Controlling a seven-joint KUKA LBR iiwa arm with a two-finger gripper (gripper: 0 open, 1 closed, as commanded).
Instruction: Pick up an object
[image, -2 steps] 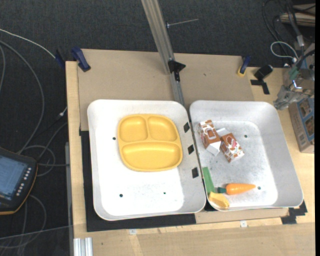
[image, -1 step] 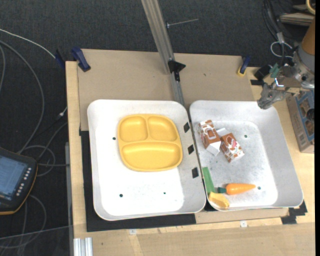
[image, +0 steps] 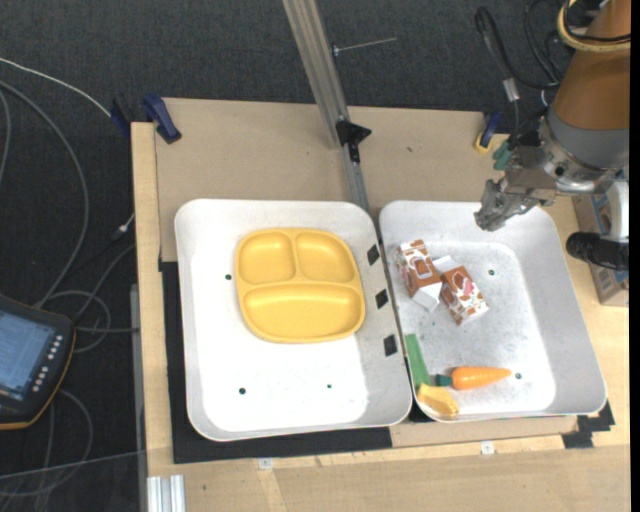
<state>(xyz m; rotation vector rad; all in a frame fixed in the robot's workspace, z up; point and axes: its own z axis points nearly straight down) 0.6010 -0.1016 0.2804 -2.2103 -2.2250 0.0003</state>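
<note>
Over the right bin's (image: 560, 330) far rim we see the gripper (image: 497, 212); we cannot tell its opening or hold. Two small cartons (image: 440, 280) lie mid-bin, the toy carrot (image: 478, 377) near its front edge.

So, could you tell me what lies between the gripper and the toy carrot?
In the camera view, two small cartons lie roughly between the gripper and the carrot.

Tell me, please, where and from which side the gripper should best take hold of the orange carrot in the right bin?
Probably across the thick middle of the carrot, coming straight down from above. It lies flat on the floor of the right bin, long axis running left-right, so fingers closing across its narrow width should fit. Its left end nears the green piece, so avoid that end.
</note>
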